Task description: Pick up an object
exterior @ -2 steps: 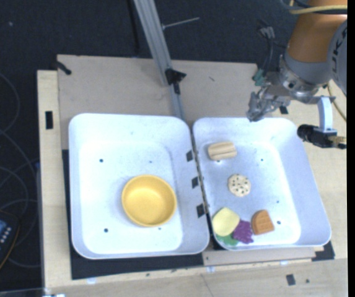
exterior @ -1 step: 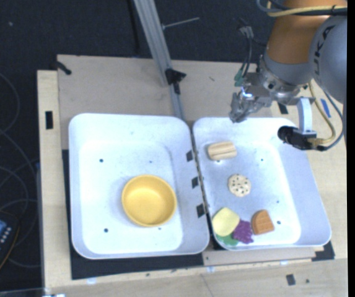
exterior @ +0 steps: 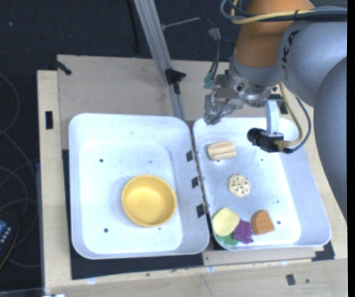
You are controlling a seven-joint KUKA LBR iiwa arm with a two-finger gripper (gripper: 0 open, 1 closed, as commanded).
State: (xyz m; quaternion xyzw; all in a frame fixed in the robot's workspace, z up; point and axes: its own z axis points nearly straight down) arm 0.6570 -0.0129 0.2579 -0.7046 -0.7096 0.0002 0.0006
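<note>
From above, your gripper (exterior: 214, 114) hangs over the right bin's (exterior: 301, 184) far left corner; you cannot tell its grip. Below it lies the tan roll (exterior: 221, 151), apart, then the cookie (exterior: 239, 185). A yellow bowl (exterior: 148, 200) sits in the left bin (exterior: 96, 141).

Tan roll (exterior: 221, 151), speckled cookie (exterior: 239, 185), yellow, purple, brown pieces (exterior: 243, 226) in right bin, yellow bowl (exterior: 148, 200) left

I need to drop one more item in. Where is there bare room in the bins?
Left bin: bare floor all around the yellow bowl, widest behind it. Right bin: open strip right of the cookie and bread roll. Crowded: its near-left corner, where the toy foods cluster.
</note>
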